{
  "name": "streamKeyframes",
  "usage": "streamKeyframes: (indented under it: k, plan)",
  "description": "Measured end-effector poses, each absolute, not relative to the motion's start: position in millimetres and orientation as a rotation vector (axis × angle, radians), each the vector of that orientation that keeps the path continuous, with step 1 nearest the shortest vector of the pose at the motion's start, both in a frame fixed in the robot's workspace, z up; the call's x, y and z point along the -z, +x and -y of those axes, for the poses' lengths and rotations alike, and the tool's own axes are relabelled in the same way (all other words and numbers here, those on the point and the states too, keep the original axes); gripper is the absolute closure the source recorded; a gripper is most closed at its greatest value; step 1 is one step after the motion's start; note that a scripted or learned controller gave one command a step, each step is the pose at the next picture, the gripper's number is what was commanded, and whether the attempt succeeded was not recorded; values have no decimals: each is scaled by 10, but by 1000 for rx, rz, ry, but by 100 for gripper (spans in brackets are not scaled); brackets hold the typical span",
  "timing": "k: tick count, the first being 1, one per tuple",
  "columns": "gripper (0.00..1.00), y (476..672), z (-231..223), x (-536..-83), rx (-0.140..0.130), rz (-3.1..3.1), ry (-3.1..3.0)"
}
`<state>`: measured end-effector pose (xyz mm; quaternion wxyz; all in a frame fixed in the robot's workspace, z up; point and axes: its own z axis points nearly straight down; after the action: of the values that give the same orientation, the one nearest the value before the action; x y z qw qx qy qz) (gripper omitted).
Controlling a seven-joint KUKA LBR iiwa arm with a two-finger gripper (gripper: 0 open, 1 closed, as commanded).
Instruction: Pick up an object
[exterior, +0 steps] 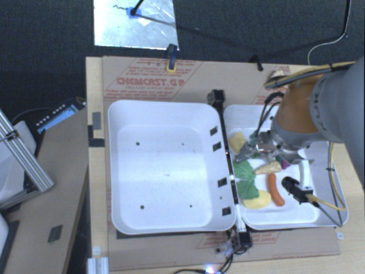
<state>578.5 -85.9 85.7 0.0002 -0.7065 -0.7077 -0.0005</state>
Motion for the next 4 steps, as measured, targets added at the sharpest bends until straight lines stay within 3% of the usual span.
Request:
streamKeyframes:
  k: [1, 2, 3, 4]
  plan:
    - [100, 5814, 879, -966, 5, 2227, -2223]
    - [100, 6229, 833, -843, 1, 2229, -2217]
    - [100, 5828, 929, -841, -2, 2221, -2221]
    - [100, 5934, 929, -848, 3, 2227, -2219]
